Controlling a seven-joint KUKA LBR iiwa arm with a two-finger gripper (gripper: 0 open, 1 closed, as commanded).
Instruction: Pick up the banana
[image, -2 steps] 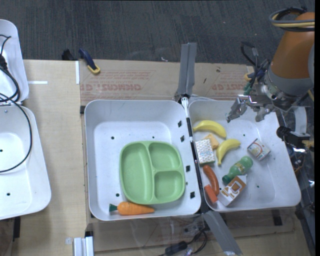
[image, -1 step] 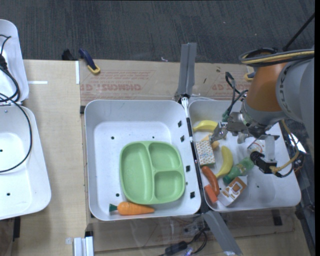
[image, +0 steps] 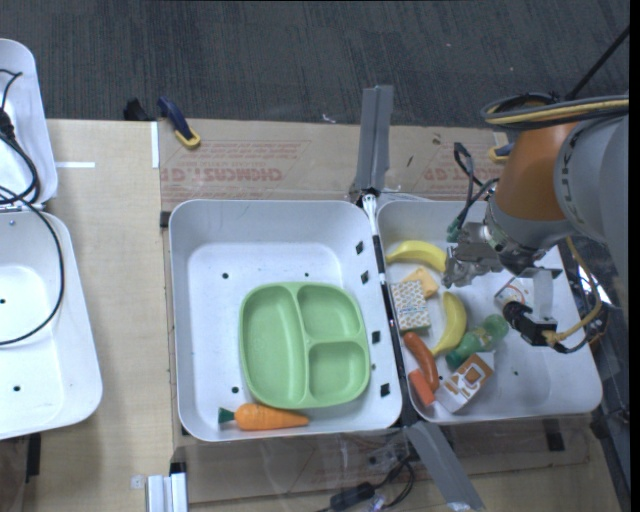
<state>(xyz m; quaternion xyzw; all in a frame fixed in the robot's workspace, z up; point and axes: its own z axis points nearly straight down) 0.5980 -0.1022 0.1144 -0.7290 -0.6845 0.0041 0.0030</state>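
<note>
In the right bin (image: 560, 395), the gripper (image: 462, 266) hovered between two bananas, one banana (image: 418, 253) just left lying crosswise, another (image: 453, 322) just nearer lying near-to-far; I cannot tell whether the jaws were parted.

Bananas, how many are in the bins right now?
2, both in the right bin: one banana near the back left corner, another banana lying mid-bin beside the gripper. The arm may hide more.
</note>
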